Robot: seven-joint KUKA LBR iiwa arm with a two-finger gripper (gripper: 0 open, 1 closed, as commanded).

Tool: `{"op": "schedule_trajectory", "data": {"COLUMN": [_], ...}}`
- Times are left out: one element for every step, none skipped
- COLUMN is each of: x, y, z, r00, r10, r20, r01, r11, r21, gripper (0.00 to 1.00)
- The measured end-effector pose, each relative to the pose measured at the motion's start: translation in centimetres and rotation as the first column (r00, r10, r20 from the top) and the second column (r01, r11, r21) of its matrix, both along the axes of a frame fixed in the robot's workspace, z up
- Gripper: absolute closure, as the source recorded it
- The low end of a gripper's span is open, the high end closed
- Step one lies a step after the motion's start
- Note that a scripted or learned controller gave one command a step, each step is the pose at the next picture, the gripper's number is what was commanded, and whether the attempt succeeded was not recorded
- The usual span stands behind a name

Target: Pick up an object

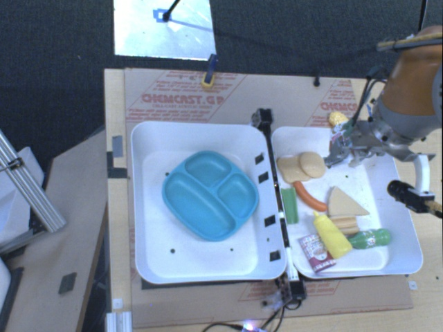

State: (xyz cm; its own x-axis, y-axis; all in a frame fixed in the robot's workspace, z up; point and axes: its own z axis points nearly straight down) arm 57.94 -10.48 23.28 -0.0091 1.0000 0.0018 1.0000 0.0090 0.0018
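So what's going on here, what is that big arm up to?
A robot arm is reaching in from the right over the right bin, which holds toy food: a yellow bottle, a green bottle, a carrot, a wedge and a tan round piece. Its gripper hangs at the bin's far end, beside the round piece, with nothing visibly in its grasp. The left bin holds a blue divided plate.
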Motion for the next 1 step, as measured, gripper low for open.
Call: {"op": "schedule_trajectory", "data": {"x": [-2.40], "y": [4.48], "z": [-1.17], "r00": [1.000], "r10": [-0.001], "r20": [-0.002], "r01": [0.001], "r11": [1.000], "r21": [0.000], "gripper": [1.00]}}
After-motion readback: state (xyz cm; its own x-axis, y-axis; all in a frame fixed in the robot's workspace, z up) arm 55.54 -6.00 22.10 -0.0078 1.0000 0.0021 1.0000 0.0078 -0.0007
